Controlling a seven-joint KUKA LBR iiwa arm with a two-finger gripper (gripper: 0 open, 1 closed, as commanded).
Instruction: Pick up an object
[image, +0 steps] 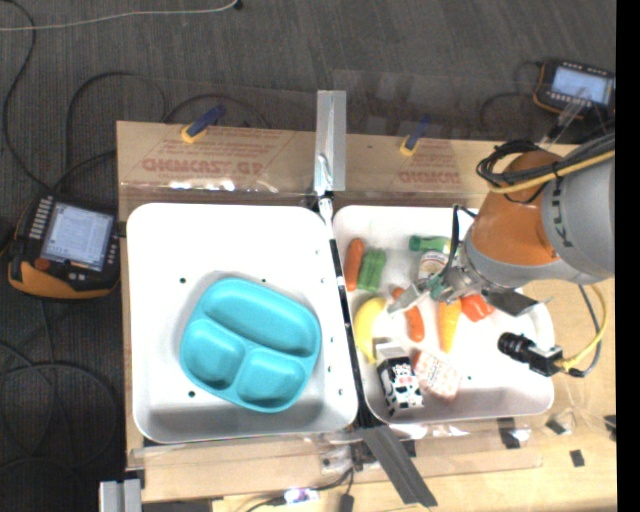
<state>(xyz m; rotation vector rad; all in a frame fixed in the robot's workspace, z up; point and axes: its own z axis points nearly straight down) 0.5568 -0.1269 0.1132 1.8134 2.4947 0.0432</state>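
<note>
My gripper (428, 290) hangs low over the middle of the right bin (520, 400), with the grey wrist and orange band (510, 235) behind it to the right. Just below it lie a small orange carrot (414, 321) and an orange-yellow carrot (448, 324). A red-orange piece (476, 307) sits at its right side. A round tin (433, 265) lies just behind it. A yellow banana (367, 320) is to its left. I see nothing held in it.
The right bin also holds a green cylinder (372, 268), an orange carrot (353, 258), a green item (428, 243), a black-and-white cube (400, 384) and a pink packet (437, 372). A teal divided tray (252, 342) lies in the left bin (160, 250).
</note>
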